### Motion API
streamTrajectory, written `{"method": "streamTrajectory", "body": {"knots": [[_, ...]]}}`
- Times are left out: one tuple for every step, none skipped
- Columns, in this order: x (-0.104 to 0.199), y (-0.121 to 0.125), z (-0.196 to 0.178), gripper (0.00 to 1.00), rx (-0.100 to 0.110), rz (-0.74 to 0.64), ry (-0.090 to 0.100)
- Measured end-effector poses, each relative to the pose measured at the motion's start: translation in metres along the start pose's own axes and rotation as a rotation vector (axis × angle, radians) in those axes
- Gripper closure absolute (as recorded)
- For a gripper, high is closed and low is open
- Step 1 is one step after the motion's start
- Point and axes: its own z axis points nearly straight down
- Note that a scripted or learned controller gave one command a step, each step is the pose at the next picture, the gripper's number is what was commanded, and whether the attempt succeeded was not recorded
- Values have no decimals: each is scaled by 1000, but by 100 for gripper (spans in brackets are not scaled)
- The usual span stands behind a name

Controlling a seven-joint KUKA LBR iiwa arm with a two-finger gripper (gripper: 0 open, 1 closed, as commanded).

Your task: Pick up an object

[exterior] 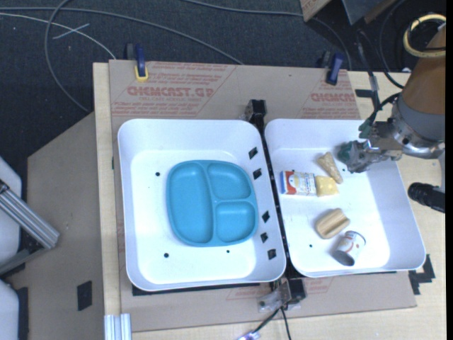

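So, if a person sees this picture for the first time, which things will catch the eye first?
Most likely the bright blue plastic divided plate, lying alone in the middle of the left white bin. Next, the small cluster in the right white bin: a red and white packet, a tan bread-like roll and a small cup on its side. The grey arm's claw hovers at that bin's far side.

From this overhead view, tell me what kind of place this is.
Probably a robotics lab pick-test bench: two white bins clamped onto a board, a robot arm reaching in, loose cables on the dark floor.
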Motion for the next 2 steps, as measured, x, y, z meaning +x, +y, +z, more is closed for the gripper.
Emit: {"method": "streamTrajectory", "body": {"knots": [[63,-6,3,100,2,-1,0],[117,-17,-3,100,1,0,0]]}}
